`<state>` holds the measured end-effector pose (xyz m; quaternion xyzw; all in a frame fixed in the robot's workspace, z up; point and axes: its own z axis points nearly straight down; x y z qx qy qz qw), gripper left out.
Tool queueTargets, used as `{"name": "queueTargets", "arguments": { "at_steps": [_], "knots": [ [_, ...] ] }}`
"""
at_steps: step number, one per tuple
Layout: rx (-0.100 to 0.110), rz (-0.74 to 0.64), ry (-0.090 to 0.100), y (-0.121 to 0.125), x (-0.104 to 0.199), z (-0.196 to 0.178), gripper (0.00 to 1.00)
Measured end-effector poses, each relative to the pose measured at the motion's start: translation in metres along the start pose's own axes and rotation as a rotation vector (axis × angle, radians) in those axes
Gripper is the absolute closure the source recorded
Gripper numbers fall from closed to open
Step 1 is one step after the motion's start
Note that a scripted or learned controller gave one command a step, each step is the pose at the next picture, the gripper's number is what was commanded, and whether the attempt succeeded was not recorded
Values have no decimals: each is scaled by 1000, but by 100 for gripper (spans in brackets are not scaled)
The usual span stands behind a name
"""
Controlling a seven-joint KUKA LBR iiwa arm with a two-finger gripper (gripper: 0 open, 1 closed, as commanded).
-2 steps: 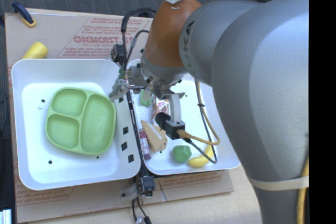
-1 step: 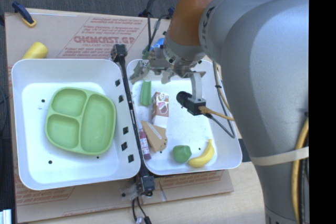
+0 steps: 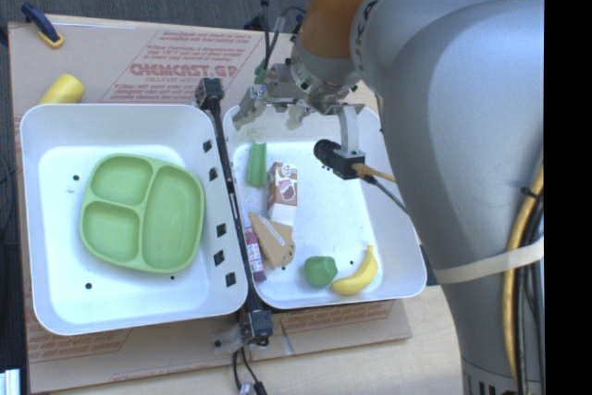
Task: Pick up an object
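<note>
Hovering at the right bin's point(image 3: 393, 236) twelve-o'clock rim, our hand point(image 3: 273, 109) shows fingers apart, nothing between them. Just toward six o'clock lies the green cucumber stick point(image 3: 256, 163), then a snack carton point(image 3: 283, 193). We judge the stick light, stiff and a little slick; we would pinch it across its middle.

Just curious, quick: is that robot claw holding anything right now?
Two-finger gripper: above the right white bin's far edge, nothing seen between its fingers; open or shut cannot be told.
</note>
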<state>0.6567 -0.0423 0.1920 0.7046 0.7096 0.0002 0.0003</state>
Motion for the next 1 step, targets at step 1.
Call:
{"name": "queueTargets", "arguments": {
  "at_steps": [1],
  "knots": [
    [4, 4, 1, -20, -56, 23, 0]
  ]
}}
